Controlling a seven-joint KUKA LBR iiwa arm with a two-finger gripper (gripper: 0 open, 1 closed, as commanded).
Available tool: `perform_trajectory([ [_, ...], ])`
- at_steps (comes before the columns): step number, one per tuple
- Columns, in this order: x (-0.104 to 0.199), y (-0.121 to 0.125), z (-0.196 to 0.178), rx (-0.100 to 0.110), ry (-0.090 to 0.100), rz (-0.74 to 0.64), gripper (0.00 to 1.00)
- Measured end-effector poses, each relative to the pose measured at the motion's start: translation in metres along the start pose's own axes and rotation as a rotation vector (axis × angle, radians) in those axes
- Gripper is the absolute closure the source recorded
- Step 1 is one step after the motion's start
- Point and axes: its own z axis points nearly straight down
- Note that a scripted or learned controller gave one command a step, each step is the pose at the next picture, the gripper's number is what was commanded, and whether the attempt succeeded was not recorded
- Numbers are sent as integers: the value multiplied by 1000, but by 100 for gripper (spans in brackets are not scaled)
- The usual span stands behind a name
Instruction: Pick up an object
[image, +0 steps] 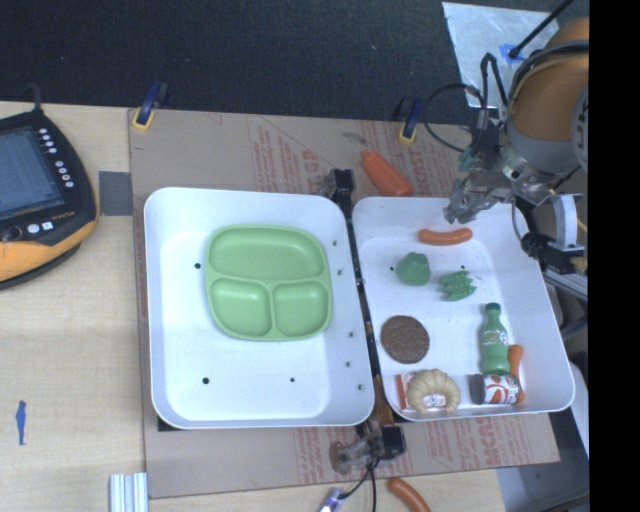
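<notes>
- Sausage (444, 237) lies near the right bin's (545, 300) far rim, just below the gripper (462, 208).
- Likely light, smooth, rounded; take hold across its middle.
- Finger spread: cannot tell; nothing visibly held.

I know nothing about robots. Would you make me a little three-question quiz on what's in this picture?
1. True or false: the green divided plate lies in the left bin.
2. Which item lies nearest the gripper? A) sausage B) green bottle C) brown patty
3. Fill in: the bagel sits at the right bin's ____ edge, near or far?

Key: 1 true; 2 A; 3 near.
</notes>
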Motion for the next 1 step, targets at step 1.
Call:
perform_trajectory([
  [1, 0, -1, 1, 2, 0, 0, 0],
])
